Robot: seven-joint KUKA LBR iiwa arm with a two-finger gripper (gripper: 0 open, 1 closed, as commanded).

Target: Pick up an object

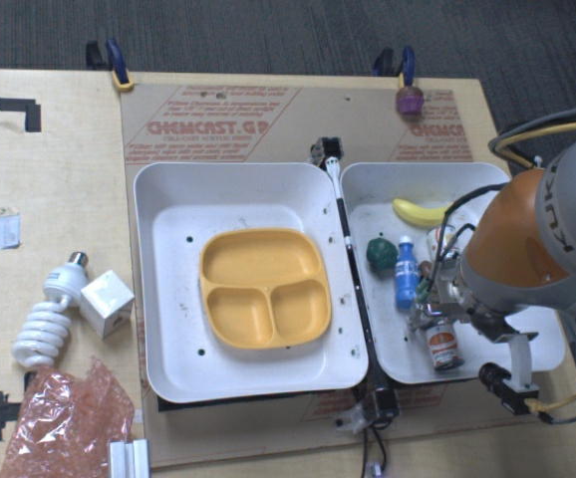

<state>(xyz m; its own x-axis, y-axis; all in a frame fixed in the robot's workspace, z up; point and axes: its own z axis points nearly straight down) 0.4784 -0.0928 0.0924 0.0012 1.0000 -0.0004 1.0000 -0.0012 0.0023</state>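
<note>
Camera view: two white bins side by side on the desk point(59, 177). In the left bin point(168, 267), a yellow divided tray point(265, 289), lying flat near the middle. In the right bin point(388, 357), a banana point(418, 211) near the far wall, a dark green lump point(382, 253) just below it, a blue bottle point(406, 273) lying just beside the lump, and a small jar with a red label point(444, 347) toward the near wall. Reaching in from the right, the grey arm with its orange band point(512, 237), hanging over the right half of that bin and covering part of its floor. Low over the bin, the tool point(435, 307), between the bottle and the jar and seemingly just above the jar's top; too crowded by wrist and cables to tell whether apart or together, so no call on that. Nothing seen lifted: bottle, lump, banana and jar all resting on the bin floor. Outside the bins, on the left of the desk, a spiral bulb point(49, 317), a white cube point(107, 303) touching it, and crinkled pink wrap point(64, 426) at the near edge. Judging progress: approach done, tool brought down among the things, likely aimed at the jar or the bottle. Left to do: a firm close on one thing and a lift clear of the bin. Task not yet achieved.
</note>
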